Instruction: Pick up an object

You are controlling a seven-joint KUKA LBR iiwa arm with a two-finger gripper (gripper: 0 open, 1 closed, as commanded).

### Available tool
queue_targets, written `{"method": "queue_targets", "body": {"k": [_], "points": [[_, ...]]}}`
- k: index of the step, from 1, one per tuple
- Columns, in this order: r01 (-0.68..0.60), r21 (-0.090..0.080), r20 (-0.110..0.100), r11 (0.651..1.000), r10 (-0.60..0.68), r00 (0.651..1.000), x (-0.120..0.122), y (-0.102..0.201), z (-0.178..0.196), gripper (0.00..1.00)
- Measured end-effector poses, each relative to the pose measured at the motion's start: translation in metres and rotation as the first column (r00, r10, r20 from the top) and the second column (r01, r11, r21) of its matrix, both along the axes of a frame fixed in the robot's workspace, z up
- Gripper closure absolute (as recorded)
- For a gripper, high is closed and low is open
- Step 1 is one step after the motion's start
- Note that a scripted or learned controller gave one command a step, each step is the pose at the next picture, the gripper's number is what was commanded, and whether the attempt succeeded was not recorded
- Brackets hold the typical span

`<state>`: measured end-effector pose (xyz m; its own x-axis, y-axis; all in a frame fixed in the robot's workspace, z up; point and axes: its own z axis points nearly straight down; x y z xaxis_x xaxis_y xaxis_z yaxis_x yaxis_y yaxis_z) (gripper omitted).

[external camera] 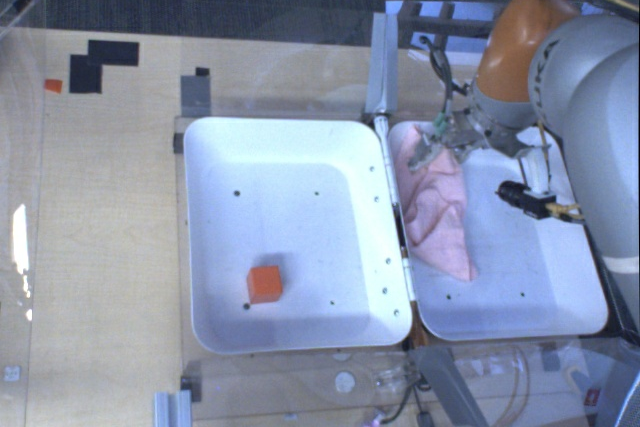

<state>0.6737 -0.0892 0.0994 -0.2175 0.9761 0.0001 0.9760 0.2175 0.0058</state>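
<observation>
On the far left, black blocks (100, 63) and a small orange tile (53, 86) are sitting on the wooden bench (100, 245). The left bin (215, 140) is holding one orange cube (265, 284), lying near its front left, well apart from the arm. The right bin (560, 310) is holding a pink cloth (440, 215), bunched along its left wall. The gripper (440, 137) is hovering at the cloth's upper end, apparently touching it; whether it is released or clenched cannot be told from this angle. Risk: a pinch on loose fabric may be catching only a fold, which could slip free on lifting. The cloth may also be dragging over the divider between bins.
</observation>
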Motion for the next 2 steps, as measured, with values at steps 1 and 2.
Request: {"method": "queue_targets", "body": {"k": [1, 2], "points": [[-0.005, -0.003, 0.009, 1.000, 0.005, 1.000, 0.0030, 0.0008, 0.0112, 1.00], [-0.006, -0.001, 0.005, 1.000, 0.006, 1.000, 0.0024, 0.0017, 0.0106, 0.00]]}}
